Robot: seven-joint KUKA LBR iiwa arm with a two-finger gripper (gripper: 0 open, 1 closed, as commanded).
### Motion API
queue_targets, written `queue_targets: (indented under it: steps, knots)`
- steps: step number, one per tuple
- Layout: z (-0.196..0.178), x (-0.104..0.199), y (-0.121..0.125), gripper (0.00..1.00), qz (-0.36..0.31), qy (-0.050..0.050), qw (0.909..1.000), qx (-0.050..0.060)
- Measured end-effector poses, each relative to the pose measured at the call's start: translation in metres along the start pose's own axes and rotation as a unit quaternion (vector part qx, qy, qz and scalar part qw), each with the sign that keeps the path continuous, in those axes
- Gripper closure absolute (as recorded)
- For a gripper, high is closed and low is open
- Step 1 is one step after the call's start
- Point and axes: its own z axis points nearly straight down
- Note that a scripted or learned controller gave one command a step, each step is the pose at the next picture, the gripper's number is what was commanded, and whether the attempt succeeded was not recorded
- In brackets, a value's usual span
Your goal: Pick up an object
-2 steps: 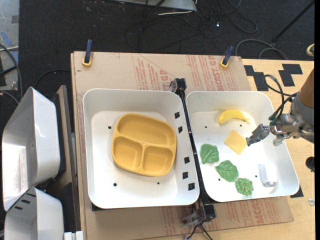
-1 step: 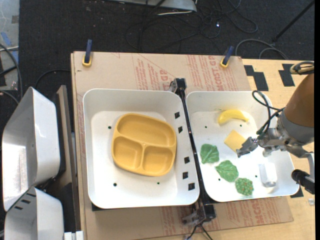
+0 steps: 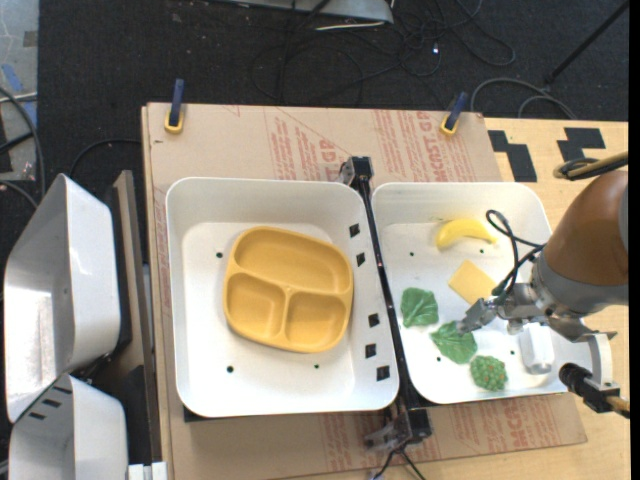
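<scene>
The right bin (image 3: pixel 520 200) holds a yellow banana (image 3: pixel 465 231), a pale yellow cheese slice (image 3: pixel 472 281), two green lettuce leaves (image 3: pixel 420 306) (image 3: pixel 455 344) and a small broccoli floret (image 3: pixel 488 372). My gripper (image 3: pixel 479 316) reaches in from the right and hangs low over the bin. Its tip is just above the lower lettuce leaf and below the cheese slice. Nothing visibly sits in its grasp.
A yellow divided plate (image 3: pixel 290 288) lies in the left bin (image 3: pixel 190 268). A black divider (image 3: pixel 378 278) runs between the two bins. Cables loop from the wrist over the right bin's upper right. A white tub (image 3: pixel 55 268) stands off the bench at left.
</scene>
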Motion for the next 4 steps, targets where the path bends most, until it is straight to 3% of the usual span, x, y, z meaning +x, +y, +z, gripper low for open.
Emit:
queue_targets:
  steps: [1,3,4]
  knots:
    - [-0.014,-0.001,0.002,1.0,0.001,-0.001,1.0,-0.004]
    - [-0.117,0.009,0.008,1.0,-0.003,-0.002,1.0,-0.006]
    - [-0.115,0.053,0.008,1.0,-0.005,0.0,1.0,-0.003]
